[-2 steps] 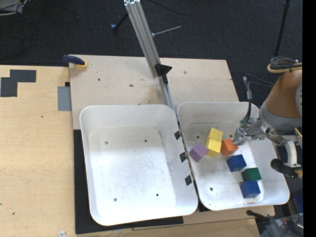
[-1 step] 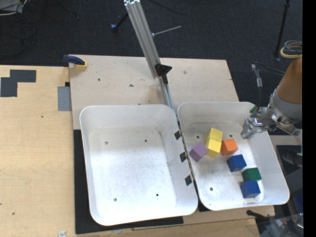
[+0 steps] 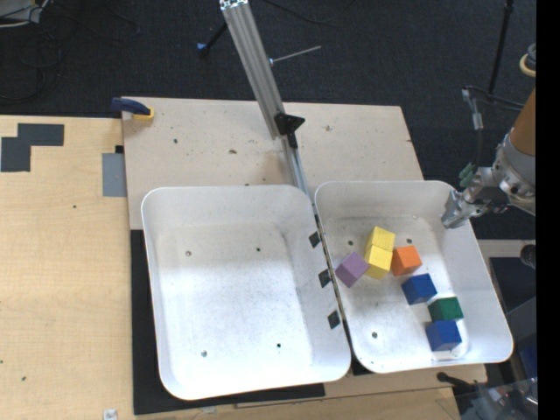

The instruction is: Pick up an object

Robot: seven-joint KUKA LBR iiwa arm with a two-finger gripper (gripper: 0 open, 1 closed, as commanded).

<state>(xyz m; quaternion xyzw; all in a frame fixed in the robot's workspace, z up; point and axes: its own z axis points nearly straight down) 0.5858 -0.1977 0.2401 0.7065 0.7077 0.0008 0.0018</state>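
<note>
Several small blocks lie in the right bin [image 3: 385, 357]: a yellow block [image 3: 380, 251], a purple one [image 3: 351, 269] to its left, an orange one [image 3: 406, 259] to its right, then a blue block [image 3: 419, 288], a green block [image 3: 447, 308] and another blue block [image 3: 444, 334] toward the front right corner. My gripper [image 3: 457, 210] hangs at the right bin's far right rim, up and to the right of the orange block, with nothing visibly held. The arm comes in from the right edge.
The left bin [image 3: 175, 234] stands beside the right one, with black clips [image 3: 325, 277] along the shared wall. A slanted aluminium rail [image 3: 260, 68] rises behind the bins. A blue-and-yellow clamp [image 3: 133, 108] sits at the bench's back left corner.
</note>
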